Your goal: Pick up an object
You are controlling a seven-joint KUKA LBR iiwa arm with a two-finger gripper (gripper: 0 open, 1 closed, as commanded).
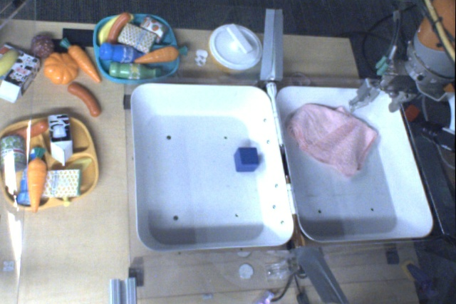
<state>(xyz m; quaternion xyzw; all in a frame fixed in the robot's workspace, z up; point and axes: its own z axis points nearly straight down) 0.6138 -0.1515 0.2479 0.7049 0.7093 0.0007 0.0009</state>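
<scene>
The claw (376,92) hangs spread and holding nothing over the far edge of the right bin (420,224). The pink cloth (331,137) lies just below it, an easy target. The blue cube (246,158) sits far off, in the other bin (142,153).

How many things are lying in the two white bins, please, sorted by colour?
Blue: 1, the blue cube in the left bin.
Pink: 1, the pink cloth in the right bin.
Total: 2.
</scene>
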